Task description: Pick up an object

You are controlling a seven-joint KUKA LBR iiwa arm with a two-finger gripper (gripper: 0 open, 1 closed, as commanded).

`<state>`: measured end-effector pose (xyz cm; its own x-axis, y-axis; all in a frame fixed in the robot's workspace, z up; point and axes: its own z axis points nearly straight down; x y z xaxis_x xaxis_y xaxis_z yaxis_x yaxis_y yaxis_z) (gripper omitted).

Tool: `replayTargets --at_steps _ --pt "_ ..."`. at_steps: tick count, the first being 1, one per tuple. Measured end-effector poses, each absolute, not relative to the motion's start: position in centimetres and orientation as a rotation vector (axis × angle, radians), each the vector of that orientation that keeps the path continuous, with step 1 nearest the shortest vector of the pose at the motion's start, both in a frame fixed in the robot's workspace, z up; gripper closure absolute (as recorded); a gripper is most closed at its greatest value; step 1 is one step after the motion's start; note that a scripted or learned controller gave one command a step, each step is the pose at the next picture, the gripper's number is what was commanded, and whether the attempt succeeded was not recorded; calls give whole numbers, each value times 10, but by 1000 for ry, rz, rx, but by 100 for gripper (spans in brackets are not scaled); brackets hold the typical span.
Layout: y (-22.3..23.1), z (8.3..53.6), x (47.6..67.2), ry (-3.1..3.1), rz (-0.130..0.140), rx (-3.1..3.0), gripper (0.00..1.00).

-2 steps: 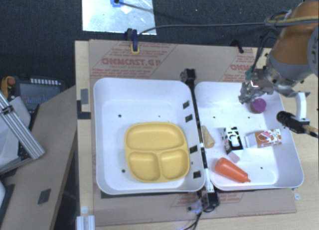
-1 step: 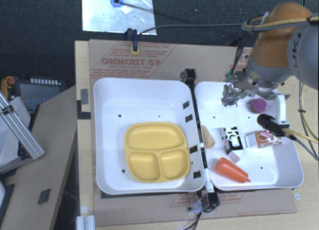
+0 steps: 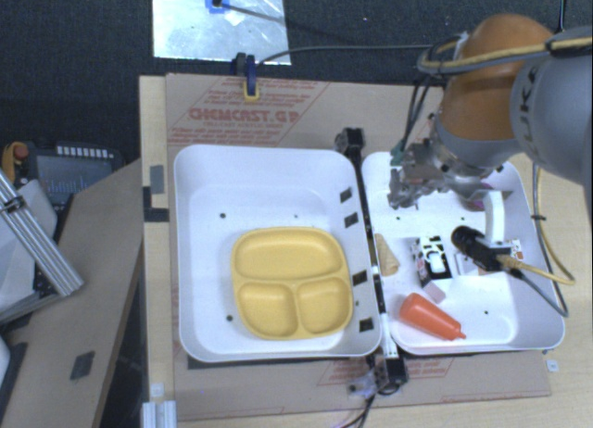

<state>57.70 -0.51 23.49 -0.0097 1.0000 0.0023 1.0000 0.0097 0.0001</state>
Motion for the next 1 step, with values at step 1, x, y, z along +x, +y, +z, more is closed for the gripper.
replayTargets --at_steps 1 --pt "45 223 556 -2231 -1 -2209 100"
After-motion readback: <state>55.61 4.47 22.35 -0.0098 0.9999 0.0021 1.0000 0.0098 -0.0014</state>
